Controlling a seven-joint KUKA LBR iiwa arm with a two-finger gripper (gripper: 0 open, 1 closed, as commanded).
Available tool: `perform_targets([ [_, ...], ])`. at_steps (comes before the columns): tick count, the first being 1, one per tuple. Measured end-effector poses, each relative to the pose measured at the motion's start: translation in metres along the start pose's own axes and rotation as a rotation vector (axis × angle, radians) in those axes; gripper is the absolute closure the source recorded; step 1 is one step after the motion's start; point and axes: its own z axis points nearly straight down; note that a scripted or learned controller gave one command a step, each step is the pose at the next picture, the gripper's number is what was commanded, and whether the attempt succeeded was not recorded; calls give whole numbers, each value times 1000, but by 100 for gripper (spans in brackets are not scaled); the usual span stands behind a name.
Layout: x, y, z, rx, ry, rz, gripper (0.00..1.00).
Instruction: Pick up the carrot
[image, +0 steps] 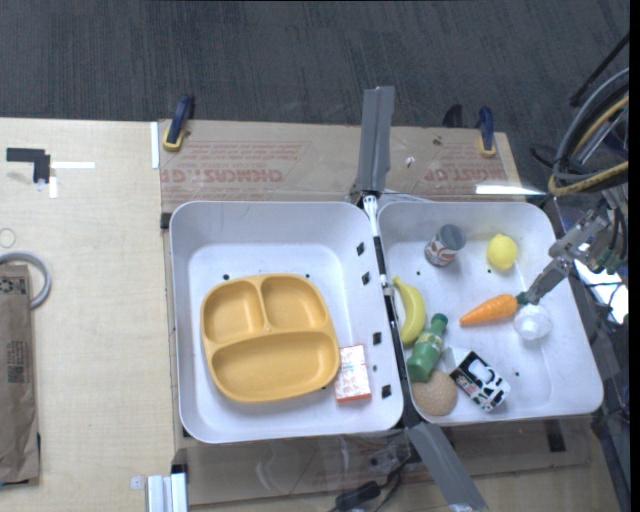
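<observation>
I see the carrot (488, 310) lying in the right bin (560, 395), between the banana (408, 312) and a white ball (532, 323). It looks light, stiff and smooth, so I'd grip its thick middle. My hand (533, 291) is at its leafy tip; whether it's open I can't tell.

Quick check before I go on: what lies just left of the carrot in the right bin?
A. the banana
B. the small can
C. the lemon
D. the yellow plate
A: the banana lies along the right bin's left wall, the nearest thing left of the carrot.
</observation>
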Motion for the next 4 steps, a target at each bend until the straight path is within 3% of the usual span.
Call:
perform_targets([
  [1, -23, 33, 58, -1, 1, -212, 0],
  [2, -28, -4, -40, -1, -2, -459, 0],
  [3, -69, 67, 40, -1, 0, -413, 0],
  [4, -4, 25, 65, -2, 1, -722, 0],
])
